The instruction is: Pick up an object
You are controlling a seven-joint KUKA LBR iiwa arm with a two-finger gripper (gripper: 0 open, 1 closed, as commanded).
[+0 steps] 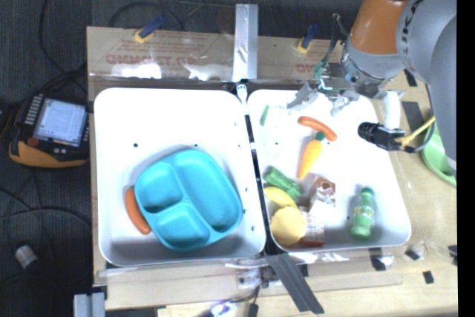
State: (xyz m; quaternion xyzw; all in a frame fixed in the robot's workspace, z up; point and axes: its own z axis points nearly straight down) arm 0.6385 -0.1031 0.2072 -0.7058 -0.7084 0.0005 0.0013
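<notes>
Up in the upper right of the frame, the grey arm with its orange band [382, 26] reaches over the far edge of the right bin [386, 182]. Its tool [324, 96] hangs just above the bin's upper part, and the two fingers [304, 96] stand apart with nothing between them. Just below the tool lies an orange sausage [318, 128], and under that a carrot [310, 154] pointing downward. Toward the bin's lower left sit a green piece [282, 181], a yellow lemon [288, 225] and a small brown-and-white packet [322, 194]. A green bottle [362, 213] stands near the lower right corner. In the left bin [119, 115] a blue divided tray [189, 197] rests with another orange sausage [136, 210] touching its left side.
</notes>
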